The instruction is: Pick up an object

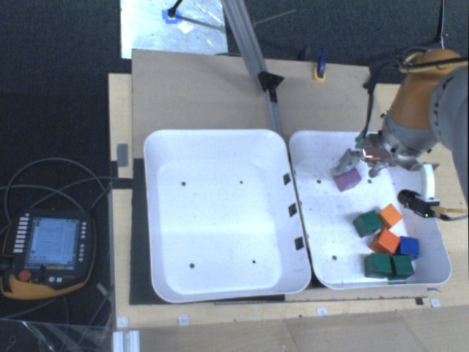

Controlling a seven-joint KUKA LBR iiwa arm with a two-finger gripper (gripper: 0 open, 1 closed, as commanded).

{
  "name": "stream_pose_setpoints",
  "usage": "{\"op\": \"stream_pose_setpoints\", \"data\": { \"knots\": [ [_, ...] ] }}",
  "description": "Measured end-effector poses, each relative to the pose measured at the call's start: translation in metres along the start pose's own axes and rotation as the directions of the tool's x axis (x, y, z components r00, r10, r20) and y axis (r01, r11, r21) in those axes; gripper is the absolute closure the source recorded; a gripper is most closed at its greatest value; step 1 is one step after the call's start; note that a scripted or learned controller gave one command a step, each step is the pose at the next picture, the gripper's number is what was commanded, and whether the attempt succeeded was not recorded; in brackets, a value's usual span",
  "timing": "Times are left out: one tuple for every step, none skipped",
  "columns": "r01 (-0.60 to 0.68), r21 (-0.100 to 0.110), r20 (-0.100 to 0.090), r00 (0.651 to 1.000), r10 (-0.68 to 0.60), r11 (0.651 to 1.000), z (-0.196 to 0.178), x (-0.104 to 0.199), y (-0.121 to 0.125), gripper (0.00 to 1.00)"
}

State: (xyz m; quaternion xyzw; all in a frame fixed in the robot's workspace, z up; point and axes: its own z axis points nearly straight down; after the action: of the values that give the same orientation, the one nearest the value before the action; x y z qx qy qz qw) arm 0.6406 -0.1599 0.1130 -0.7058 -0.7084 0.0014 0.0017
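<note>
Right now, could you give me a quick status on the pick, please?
Pincer low in right bin, at purple block; grasp unconfirmed. Other blocks clustered near bin's lower right corner, apart from it.

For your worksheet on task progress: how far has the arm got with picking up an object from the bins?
Done: the gripper has reached into the right bin, just above the purple block. In hand: the grasp itself; whether the block is gripped cannot be told. Left: lifting it. The green, orange and blue blocks lie untouched near the bin's corner.
</note>
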Motion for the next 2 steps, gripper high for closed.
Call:
{"op": "stream_pose_setpoints", "data": {
  "knots": [
    [0.000,-0.004,0.001,1.000,0.000,1.000,0.023,0.000,0.001,0.00],
    [0.002,-0.009,0.002,1.000,-0.002,1.000,0.010,0.000,0.002,1.00]
  ]
}}
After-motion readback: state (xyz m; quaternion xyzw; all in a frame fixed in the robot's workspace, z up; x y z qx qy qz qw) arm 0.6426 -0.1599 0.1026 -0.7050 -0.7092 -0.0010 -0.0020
